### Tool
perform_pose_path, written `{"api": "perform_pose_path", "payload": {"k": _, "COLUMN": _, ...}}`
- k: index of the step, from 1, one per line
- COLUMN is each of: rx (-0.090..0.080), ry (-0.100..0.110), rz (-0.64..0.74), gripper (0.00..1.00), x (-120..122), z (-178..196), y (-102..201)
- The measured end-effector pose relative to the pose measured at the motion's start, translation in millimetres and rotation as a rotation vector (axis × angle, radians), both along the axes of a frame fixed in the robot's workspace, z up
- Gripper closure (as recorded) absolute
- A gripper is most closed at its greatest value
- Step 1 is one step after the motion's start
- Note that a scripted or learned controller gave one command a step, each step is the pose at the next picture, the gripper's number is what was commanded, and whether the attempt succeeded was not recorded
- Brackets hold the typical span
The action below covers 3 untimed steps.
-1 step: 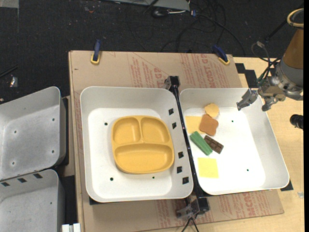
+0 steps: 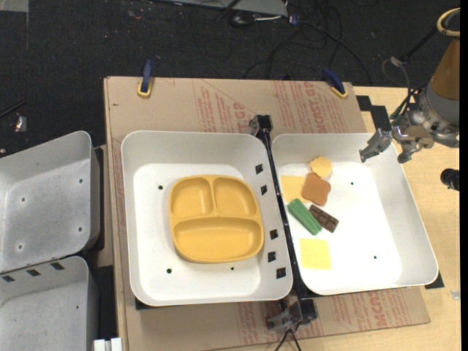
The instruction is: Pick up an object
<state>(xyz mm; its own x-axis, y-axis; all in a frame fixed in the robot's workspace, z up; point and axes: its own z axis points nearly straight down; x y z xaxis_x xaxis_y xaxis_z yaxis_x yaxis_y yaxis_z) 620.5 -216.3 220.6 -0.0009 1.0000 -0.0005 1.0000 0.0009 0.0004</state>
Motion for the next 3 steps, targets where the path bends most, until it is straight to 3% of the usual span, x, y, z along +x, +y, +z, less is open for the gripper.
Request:
{"api": "perform_pose_path", "payload": {"k": 2, "rx": 0.001, "ry": 0.004, "rz": 0.003, "gripper": 0.00, "x": 10.1, "z": -101.1, "y": 4.4}}
{"api": "perform_pose_path", "payload": {"k": 3, "rx": 0.000, "ry": 0.001, "rz": 0.003, "gripper": 0.00, "x": 10.3, "z": -129.3, "y": 4.9}}
